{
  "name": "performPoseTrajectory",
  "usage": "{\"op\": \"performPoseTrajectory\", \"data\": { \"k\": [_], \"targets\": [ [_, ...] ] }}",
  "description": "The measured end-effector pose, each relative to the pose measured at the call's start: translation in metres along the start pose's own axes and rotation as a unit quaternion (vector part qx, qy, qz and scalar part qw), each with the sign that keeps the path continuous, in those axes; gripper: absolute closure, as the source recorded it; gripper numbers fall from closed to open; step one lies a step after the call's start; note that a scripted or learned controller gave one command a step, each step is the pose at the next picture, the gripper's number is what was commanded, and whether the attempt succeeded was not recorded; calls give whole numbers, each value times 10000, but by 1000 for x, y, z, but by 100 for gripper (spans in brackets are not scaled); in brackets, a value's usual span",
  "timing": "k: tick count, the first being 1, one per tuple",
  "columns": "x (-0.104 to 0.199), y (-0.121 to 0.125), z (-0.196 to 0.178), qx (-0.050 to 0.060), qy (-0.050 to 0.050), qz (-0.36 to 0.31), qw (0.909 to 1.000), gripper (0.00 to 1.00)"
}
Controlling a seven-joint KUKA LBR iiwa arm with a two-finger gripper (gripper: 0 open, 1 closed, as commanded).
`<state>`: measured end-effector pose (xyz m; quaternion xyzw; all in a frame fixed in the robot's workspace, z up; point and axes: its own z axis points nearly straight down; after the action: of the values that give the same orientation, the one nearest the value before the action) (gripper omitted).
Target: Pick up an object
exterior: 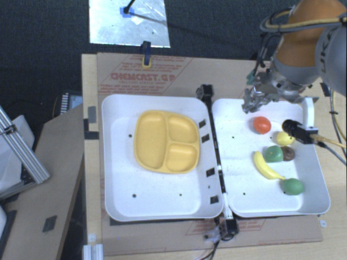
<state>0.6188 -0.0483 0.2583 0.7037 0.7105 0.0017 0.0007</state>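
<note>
Orange ball (262,124) in right bin (238,199), just near of tool (252,103). Tool state impossible to tell. Risks nudging ball toward crowded fruit (279,154), spoiling pickup.

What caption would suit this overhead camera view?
Robot gripper poised above toy fruit in the right bin; yellow divided plate in the left.

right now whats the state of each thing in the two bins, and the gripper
yellow tray: lying flat in the left bin, compartments bare
tomato: loose in the right bin, just below the gripper
lemon: loose near the right wall
green block: resting against the banana's top end
banana: lying flat
brown piece: beside the green block
green ball: loose at the near corner
gripper: over the right bin's far edge, nothing seen between its fingers
</note>
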Motion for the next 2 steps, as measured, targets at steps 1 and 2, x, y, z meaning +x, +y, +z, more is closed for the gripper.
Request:
{"op": "performPoseTrajectory", "data": {
  "k": [1,2],
  "targets": [
    [49,-3,0,12,-4,6,10000,100],
    [99,-2,-1,7,-1,2,10000,100]
  ]
}}
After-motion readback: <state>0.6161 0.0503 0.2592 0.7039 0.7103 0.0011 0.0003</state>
